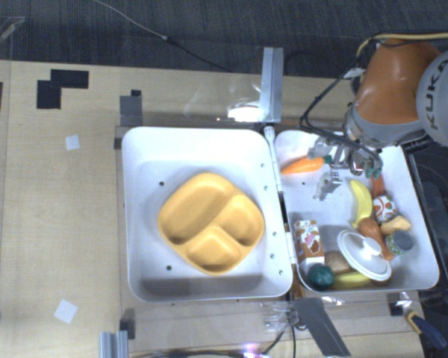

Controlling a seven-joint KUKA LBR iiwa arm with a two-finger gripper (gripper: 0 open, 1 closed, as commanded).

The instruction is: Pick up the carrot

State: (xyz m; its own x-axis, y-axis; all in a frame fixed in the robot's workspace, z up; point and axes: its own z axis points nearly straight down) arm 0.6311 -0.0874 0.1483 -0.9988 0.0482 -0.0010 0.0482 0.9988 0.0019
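Closest to the lens, along the near wall of the right bin (425,271), sit a dark green ball (320,277), a white lidded bowl (364,254) and a printed carton (308,239), all well below the gripper (337,171). Far to the gripper's left, a yellow divided plate (210,221) rests in the left bin (138,200). Just left of the gripper lies the carrot (302,166), apart from it. Whether the gripper is parted or closed cannot be told. Right of it lies a banana (361,201).
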